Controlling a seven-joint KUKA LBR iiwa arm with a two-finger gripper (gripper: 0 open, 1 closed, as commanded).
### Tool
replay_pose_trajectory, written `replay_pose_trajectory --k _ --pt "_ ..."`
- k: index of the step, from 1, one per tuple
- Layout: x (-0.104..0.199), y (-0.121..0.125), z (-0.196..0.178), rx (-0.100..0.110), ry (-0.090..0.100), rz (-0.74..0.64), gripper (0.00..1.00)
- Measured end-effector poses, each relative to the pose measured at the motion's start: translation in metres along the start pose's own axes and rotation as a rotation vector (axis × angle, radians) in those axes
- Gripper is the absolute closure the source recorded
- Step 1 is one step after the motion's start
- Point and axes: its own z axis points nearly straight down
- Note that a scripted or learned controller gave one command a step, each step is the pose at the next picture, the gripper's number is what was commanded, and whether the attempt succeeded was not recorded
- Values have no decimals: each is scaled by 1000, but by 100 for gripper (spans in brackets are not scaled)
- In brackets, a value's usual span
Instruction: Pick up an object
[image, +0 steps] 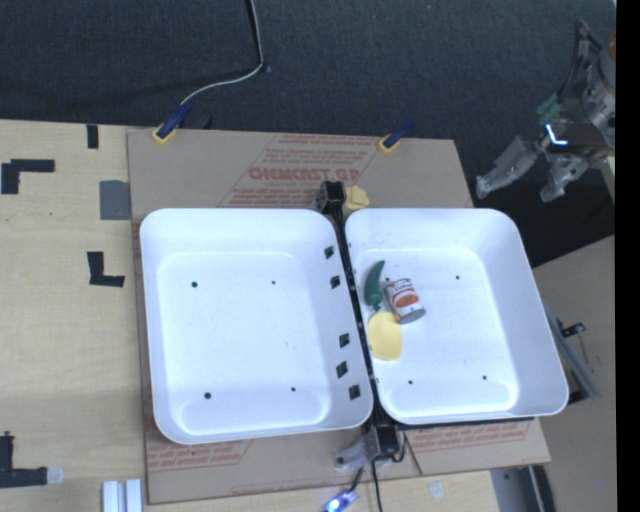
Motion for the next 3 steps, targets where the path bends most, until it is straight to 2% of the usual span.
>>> replay_pose_trajectory --k 1,2,3 --pt "112 7 44 -4 -1 -5 0" --pt "106 7 31 -9 -4 3 100" --pt "98 9 -103 -25 -5 5 100"
